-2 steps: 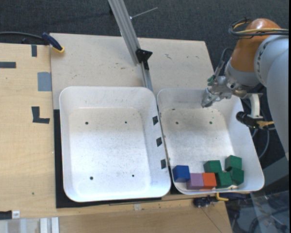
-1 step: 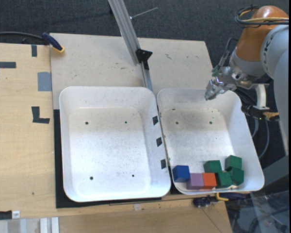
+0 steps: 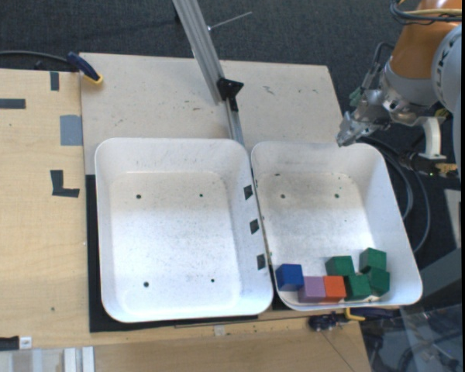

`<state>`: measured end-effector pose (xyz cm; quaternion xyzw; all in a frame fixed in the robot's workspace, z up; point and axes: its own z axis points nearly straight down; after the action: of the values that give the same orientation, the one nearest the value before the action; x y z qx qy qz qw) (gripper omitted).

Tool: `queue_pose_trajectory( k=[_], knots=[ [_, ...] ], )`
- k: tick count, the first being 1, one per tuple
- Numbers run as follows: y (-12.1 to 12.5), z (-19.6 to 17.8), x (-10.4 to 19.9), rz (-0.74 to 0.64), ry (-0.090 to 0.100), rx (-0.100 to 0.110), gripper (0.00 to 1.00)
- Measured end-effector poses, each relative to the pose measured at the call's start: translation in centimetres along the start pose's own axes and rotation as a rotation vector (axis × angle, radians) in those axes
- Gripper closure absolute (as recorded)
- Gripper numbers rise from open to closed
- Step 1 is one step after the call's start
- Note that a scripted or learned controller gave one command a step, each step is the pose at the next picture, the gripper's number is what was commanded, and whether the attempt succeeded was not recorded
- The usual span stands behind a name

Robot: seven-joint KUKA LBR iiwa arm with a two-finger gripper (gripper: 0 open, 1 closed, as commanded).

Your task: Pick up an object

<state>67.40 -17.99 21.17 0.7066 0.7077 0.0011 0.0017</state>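
Start at the left: the pale wooden bench carries the left shallow white plastic bin, and nothing there is of use to you for this pick.

Move right to the right shallow white plastic bin. Everything you could pick sits bunched in its near right corner: a small blue cube at the left end of the cluster, then a small purple block touching a small orange block, and to the right of those a group of small dark green blocks pressed together against the bin's near wall.

Further right and far from them, the grey two-finger gripper hangs at the bin's far right corner, just over the rim, with the orange-banded arm behind it. You cannot tell from this view whether the jaws are parted or closed; nothing is seen between them.

So you are, by my reading, at the approach step, with no pick begun. The next move calls for travelling toward the near side of the bin, over the cluster. The blue cube looks the best target, since its left face stands free. The blocks crowd each other, so expect the jaws to nudge neighbours.
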Motion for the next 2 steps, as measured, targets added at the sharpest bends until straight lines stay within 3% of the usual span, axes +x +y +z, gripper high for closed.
queue_pose_trajectory(
  k=[1, 2],
  knots=[
    [0.1, -2.6, 0.1, 0.0, 0.0, 0.001, 1.0],
    [-3.5, -2.0, 4.5, -0.002, 0.002, 0.007, 1.0]
  ],
)
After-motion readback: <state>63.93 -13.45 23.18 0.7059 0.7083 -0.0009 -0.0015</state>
